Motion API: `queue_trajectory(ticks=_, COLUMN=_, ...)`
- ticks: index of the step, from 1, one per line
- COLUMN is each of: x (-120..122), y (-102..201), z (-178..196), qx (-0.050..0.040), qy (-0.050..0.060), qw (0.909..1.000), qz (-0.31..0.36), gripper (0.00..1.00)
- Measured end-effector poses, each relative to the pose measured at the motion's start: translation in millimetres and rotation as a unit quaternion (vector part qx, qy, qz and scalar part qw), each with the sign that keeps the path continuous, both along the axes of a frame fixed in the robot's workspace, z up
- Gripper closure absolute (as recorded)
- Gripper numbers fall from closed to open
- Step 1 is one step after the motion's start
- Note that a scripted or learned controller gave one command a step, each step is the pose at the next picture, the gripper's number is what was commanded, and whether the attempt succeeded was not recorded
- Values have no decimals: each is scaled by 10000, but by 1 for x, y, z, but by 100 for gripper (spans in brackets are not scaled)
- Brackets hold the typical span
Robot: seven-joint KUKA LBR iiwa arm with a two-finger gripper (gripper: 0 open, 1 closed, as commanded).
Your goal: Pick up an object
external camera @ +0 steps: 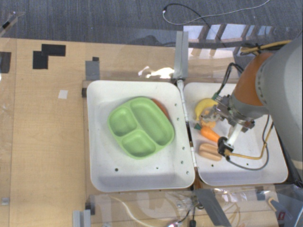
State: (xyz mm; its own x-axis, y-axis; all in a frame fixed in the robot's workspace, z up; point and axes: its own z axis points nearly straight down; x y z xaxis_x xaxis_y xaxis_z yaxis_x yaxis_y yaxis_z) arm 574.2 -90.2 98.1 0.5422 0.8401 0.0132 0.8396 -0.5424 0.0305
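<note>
Where the arm [246, 86] hangs, a banana [204, 107] lies near a carrot [210, 135].

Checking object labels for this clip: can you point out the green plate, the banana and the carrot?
green plate [150, 119], camera view, on the bare floor of its long compartment.
banana [203, 106], camera view, on the middle of its yellow curve.
carrot [210, 135], camera view, on the middle of its orange body.

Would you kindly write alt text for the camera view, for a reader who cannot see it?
A grey robot arm with an orange band reaches from the right into the right bin, its gripper close beside a yellow banana, an orange carrot and a tan roll. The left bin holds a green divided plate.
</note>
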Motion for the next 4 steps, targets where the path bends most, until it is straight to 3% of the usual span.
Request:
queue_trajectory(ticks=1, x=49, y=-33, z=27, qx=41, qy=136, qw=9958, qz=-902, gripper=0)
queue_trajectory(ticks=2, x=91, y=24, z=88, qx=48, qy=140, qw=9928, qz=-1189, gripper=0)
queue_trajectory(ticks=3, x=16, y=-30, z=72, qx=37, qy=156, qw=9986, qz=-512, gripper=0)
queue_trajectory(ticks=4, x=-56, y=-24, z=34, qx=8, qy=158, qw=9911, qz=1325, gripper=0)
